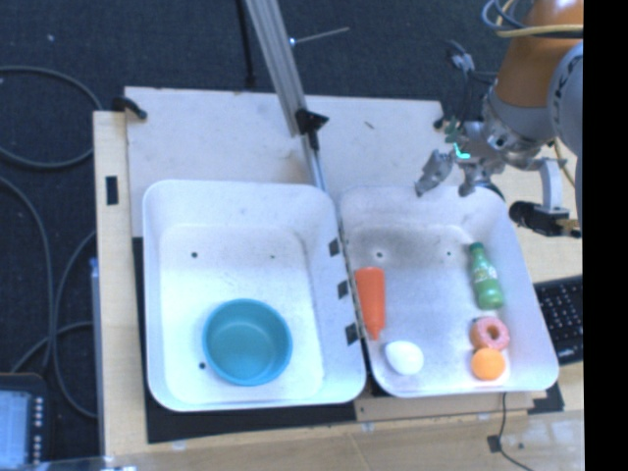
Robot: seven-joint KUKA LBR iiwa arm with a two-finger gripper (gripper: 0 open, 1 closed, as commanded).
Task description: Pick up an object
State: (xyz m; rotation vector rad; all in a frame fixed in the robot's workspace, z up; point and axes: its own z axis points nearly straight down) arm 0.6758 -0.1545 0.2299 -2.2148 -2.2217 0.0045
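I see my gripper (448,177) open and holding nothing, above the far edge of the right bin (412,214), well apart from the carrot (371,300).

1 fixed camera looks down on the bench (226,135) from above at a slant, set far enough back to take in both white bins whole: the left bin (177,214) and the right bin (432,214) lie side by side mid-frame. Dark floor (118,27) shows beyond the bench's far and left edges. The arm (535,62) enters at the upper right.
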